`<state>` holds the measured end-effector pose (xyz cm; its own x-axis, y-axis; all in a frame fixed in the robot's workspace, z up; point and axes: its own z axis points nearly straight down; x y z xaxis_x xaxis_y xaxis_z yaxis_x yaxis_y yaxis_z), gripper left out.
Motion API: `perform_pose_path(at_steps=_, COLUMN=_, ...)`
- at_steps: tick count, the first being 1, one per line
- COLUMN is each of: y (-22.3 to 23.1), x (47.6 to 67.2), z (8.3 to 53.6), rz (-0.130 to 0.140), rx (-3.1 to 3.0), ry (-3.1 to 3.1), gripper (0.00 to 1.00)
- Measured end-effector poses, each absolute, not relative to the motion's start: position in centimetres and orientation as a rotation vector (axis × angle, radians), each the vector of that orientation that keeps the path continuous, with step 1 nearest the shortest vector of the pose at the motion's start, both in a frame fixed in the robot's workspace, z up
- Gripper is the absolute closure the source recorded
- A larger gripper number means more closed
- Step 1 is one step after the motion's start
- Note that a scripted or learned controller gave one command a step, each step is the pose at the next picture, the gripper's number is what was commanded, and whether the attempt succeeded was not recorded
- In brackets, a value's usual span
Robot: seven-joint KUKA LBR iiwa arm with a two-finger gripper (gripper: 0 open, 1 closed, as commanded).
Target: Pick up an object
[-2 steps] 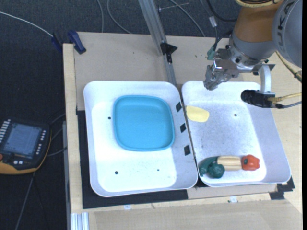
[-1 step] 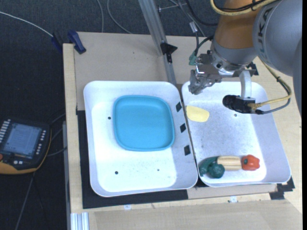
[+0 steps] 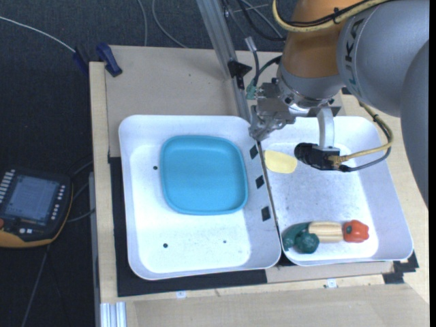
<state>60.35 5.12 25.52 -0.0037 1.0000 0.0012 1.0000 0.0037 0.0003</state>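
Note:
My gripper (image 3: 259,132) hangs over the upper left corner of the right bin (image 3: 381,203), close to the divide between the two bins. A pale yellow flat piece (image 3: 280,161) lies just below and to the right of it, apart from it. At the front of the right bin a dark green object (image 3: 301,240), a tan cylinder (image 3: 326,231) and a red tomato-like object (image 3: 355,231) lie in a row, touching. A light blue square plate (image 3: 203,174) fills the middle of the left bin (image 3: 139,189).
The grey arm with its orange band (image 3: 320,26) covers the upper right of the view. A black fitting with a yellow cable (image 3: 319,156) hangs over the right bin. A metal post (image 3: 218,33) rises behind the bins. A handheld pendant (image 3: 30,204) lies left of the bench.

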Motion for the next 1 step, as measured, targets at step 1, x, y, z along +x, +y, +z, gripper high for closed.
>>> perform_pose_path(at_steps=1, y=9.50, x=59.40, z=24.89, rz=-0.001, rx=-2.217, ry=-2.225, gripper=1.00)
